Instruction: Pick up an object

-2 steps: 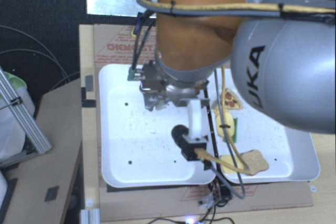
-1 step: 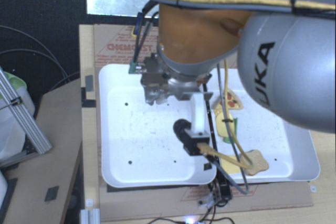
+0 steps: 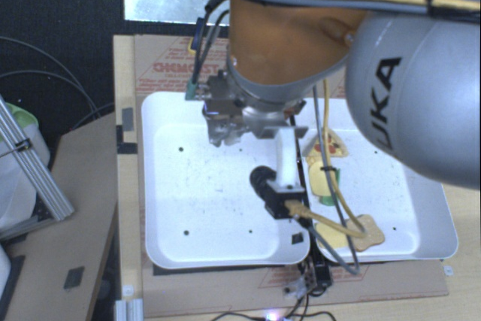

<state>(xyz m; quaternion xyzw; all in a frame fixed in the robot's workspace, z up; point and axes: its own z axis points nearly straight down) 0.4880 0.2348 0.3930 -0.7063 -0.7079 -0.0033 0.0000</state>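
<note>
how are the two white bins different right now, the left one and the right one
The left bin shows mostly bare white floor with small dark specks, while the right bin holds yellowish objects and a tan piece. The left bin lies almost fully in sight, while the right bin is largely covered by the arm. Both are shallow, white and sit side by side on the cardboard-covered bench.
</note>
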